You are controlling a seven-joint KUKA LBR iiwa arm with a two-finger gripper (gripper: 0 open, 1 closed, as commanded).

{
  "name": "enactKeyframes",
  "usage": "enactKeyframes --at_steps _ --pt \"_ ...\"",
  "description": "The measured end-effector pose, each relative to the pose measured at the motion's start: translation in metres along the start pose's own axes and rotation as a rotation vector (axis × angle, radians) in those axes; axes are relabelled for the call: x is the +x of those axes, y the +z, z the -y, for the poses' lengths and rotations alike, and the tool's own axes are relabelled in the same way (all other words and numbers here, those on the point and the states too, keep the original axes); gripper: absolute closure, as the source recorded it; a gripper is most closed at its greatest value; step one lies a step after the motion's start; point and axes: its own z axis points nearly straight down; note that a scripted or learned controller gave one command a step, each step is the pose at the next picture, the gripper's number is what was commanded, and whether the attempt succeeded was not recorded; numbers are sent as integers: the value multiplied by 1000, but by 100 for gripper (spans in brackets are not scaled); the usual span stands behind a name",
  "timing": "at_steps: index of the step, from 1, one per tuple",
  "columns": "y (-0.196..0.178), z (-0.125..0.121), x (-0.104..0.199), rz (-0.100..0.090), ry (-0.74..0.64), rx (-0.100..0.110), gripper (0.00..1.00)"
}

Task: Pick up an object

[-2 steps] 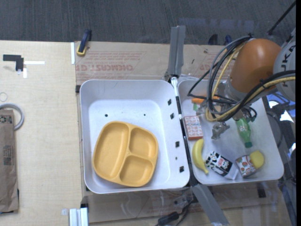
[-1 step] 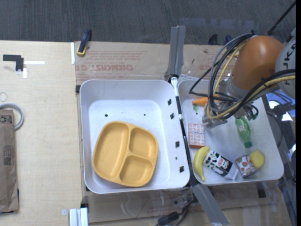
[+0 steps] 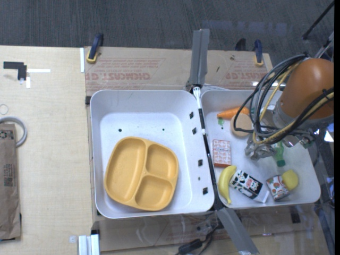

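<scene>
Nearest my camera, along the lower rim of the right bin (image 3: 313, 195), lie a banana (image 3: 226, 183), a black-and-white carton (image 3: 246, 185), a small printed can (image 3: 275, 187) and a lemon (image 3: 290, 179).

Left to right: bare bench with a brown paper bag (image 3: 9, 179) at the far edge; the left bin (image 3: 101, 116), holding a yellow divided plate (image 3: 141, 172) that lies flat toward its lower left; the right bin, with a red-patterned box (image 3: 221, 152) near the dividing wall and a carrot (image 3: 232, 112) toward the back, beside a tan disc half hidden by cables.

The gripper (image 3: 258, 152) hangs low over the middle of the right bin, under the orange band and a loop of cables. I cannot tell how it is set; nothing is visibly held.

No object is yet chosen. I judge the red-patterned box, just left of the gripper, the likeliest candidate: probably light and stiff, flat-sided, best pinched across its narrow width. The banana looks curved and smooth, and would likely slip unless taken mid-length. The lemon would probably roll.
</scene>
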Motion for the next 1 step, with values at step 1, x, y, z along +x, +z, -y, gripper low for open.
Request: enactKeyframes --at_steps 1 --pt "0 0 0 0 0 0 0"
